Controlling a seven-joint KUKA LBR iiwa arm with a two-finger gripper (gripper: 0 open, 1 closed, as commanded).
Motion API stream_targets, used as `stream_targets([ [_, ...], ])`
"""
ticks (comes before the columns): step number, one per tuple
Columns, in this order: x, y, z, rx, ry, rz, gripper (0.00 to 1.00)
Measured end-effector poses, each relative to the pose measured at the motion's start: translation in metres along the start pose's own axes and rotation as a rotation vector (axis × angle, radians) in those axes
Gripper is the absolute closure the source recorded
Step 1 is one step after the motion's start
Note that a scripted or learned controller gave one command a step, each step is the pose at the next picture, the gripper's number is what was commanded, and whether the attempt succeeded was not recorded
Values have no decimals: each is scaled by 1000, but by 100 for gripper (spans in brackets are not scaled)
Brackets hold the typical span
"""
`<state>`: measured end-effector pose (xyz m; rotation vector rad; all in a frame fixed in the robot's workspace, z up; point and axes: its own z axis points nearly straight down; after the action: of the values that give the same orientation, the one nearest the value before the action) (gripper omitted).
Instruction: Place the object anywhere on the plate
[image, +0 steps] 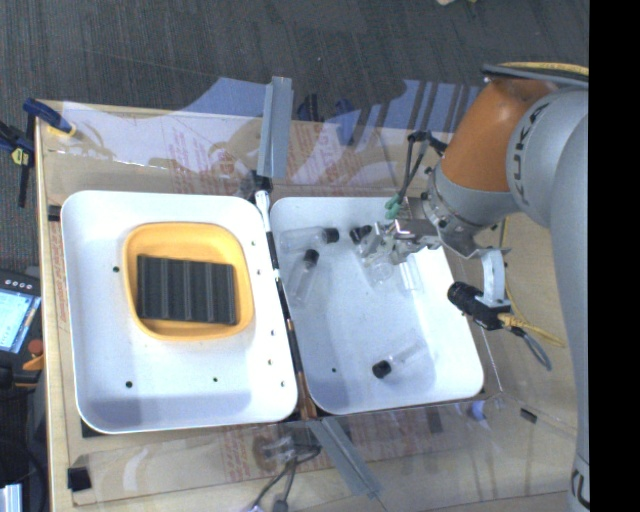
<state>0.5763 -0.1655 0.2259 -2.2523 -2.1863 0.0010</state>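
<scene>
Glossy white plastic bins (100, 390), clear plastic bottles (400, 358), matt yellow plate (185, 240)

The arm (545, 130) comes in from the right of the camera view, its grey links filling the upper right corner. The orange band (490, 140) sits above the wrist, turned toward the upper left. Below it the grey wrist (450, 215) angles down and left. The gripper (385, 245) hangs at the end, low over the upper part of the right bin (455, 375). Its tips are lost in blur and glare.
</scene>
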Motion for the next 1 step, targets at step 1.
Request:
stream_targets([
  [1, 68, 29, -39, 0, -1, -109, 100],
])
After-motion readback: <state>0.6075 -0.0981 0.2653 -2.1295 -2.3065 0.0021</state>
